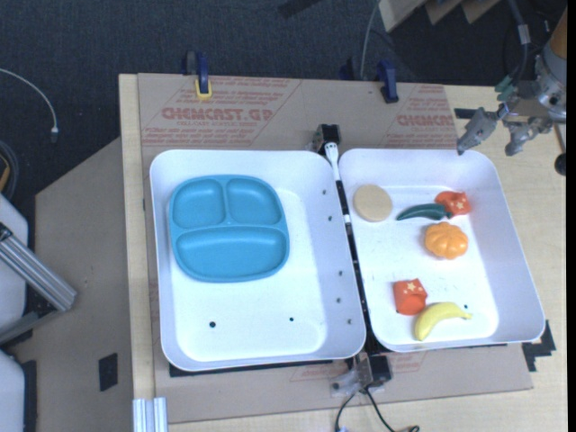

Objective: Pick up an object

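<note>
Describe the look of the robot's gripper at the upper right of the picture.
The gripper is grey metal, with two slim fingers that taper toward their tips. A small green part sits on its body, just above the fingers. Dark cables run up from behind it toward the top edge of the picture.

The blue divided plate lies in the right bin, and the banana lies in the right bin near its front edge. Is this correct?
Not quite. The camera view shows the blue divided plate in the left bin, not the right one. The banana does lie in the right bin, near its front edge.
</note>
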{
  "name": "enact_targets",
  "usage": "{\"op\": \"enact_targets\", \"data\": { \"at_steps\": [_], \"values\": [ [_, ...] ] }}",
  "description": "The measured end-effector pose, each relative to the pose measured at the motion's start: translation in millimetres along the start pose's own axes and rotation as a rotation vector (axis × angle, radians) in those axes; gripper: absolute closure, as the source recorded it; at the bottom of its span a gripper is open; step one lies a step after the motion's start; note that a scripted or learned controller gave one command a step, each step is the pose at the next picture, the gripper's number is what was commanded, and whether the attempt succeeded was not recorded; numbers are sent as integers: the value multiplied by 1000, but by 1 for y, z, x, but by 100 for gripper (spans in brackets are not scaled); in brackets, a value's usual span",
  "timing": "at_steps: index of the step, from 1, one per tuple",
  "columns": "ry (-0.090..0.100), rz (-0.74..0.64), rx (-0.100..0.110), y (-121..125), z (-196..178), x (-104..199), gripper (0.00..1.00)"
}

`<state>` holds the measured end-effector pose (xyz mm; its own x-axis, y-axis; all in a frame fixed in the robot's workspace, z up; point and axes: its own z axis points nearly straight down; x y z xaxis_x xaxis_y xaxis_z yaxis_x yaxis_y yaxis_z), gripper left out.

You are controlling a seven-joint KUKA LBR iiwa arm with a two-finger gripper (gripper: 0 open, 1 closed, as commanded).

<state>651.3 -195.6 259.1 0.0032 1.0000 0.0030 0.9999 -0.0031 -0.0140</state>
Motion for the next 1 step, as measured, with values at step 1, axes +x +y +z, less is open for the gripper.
{"op": "enact_targets", "data": {
  "at_steps": [1],
  "values": [
    [-3,-3,-13,2,-8,1,0]
  ]
}}
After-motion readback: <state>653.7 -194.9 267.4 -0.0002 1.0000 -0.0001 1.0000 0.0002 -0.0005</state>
